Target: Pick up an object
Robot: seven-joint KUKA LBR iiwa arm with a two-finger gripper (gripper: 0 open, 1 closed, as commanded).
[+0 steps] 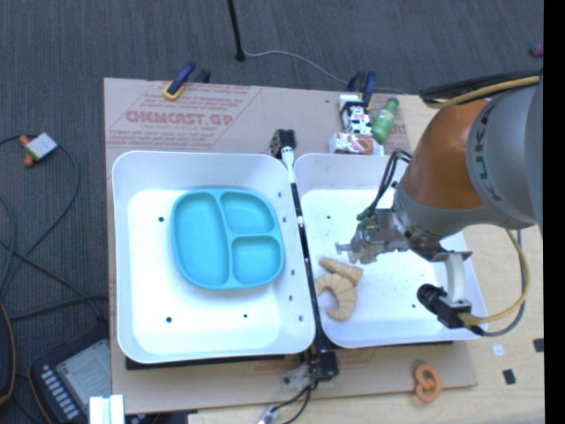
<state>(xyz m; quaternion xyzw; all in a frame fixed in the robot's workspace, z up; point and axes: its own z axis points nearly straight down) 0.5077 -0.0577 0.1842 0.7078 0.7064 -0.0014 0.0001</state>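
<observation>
Arm (468, 162) bent over right bin (388, 321), hand (364, 247) above croissant (340, 288)

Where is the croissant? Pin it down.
The croissant lies in the right bin, near its left wall, just below-left of the claw in the camera view.

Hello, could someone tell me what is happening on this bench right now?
A grey and orange robot arm reaches in from the right over the right white bin. Its end effector is low in that bin, just above a croissant-shaped pastry lying near the bin's left side. Nothing appears to be lifted yet. The left white bin holds a blue divided plate.
</observation>
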